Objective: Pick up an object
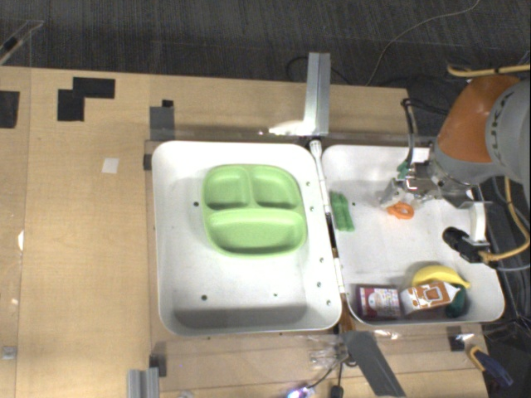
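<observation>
The gripper (404, 191) hangs low in the right bin (373, 247), its tips just above a small orange object (401, 211) that lies on the bin floor — touching or apart, the view cannot tell, nor its grip state. A green block (341, 211) lies by the bin's left wall. A yellow banana (440, 275) and a dark carton (404, 300) sit at the near edge. The left bin (178, 288) holds a green divided plate (252, 209).

Divided plate (253, 207) in left bin (174, 305); banana (440, 276), carton (398, 300) in right bin (365, 160).
</observation>
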You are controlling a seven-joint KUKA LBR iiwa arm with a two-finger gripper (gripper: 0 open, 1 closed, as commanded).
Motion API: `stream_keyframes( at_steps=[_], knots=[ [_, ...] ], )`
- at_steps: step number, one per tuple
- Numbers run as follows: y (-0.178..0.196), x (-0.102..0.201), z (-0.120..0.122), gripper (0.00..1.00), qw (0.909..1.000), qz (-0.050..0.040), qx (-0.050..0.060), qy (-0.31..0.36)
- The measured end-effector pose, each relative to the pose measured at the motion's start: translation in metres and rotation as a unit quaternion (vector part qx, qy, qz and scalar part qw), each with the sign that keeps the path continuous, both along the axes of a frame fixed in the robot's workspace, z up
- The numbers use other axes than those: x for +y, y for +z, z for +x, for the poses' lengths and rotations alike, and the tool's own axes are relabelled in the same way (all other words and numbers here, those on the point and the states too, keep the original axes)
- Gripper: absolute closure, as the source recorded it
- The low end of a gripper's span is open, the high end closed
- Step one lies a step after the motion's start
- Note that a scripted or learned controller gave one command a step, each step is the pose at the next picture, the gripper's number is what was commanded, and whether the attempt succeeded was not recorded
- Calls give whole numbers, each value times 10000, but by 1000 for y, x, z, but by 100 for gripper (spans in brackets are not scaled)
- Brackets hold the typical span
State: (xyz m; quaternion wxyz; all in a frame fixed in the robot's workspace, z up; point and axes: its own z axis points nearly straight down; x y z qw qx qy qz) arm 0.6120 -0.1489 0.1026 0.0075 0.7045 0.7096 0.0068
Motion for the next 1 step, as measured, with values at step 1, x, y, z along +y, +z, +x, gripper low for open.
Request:
stream_keyframes(
  at_steps=[1],
  knots=[
    [127, 86, 26, 100, 9988, 11, 67, -493]
  ],
)
